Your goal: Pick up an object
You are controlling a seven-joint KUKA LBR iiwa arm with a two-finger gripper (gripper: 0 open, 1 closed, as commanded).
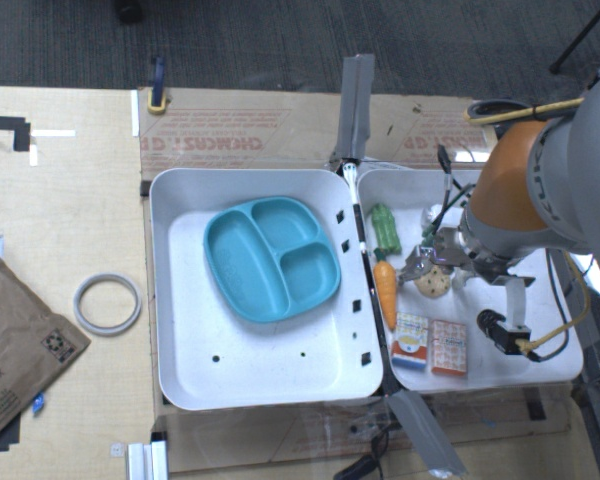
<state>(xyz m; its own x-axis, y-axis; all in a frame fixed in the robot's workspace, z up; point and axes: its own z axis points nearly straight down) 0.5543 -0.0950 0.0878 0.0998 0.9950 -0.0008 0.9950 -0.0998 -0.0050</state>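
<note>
Hovering in the right bin (540,363), gripper (423,264) reaching in from the right. Sitting just below and right of the fingertips, nearly touching: a speckled ball (435,283). Lying left of both, along the divider: a carrot (385,293), long axis running up-down. Looking slightly spread, possibly, the fingers, though blurring too much for telling.

Bench (60,218): light wood surface. Taking the left white bin (180,368) as reference, the right white bin (550,368) sits directly against its right side. A sheet of printed cardboard (250,133) lies under and behind both bins. A roll of tape (107,302) lies just left of the left bin. A brown paper bag (15,353) lies further left, at the edge. A black marker piece (10,130) sits far left and behind.
</note>
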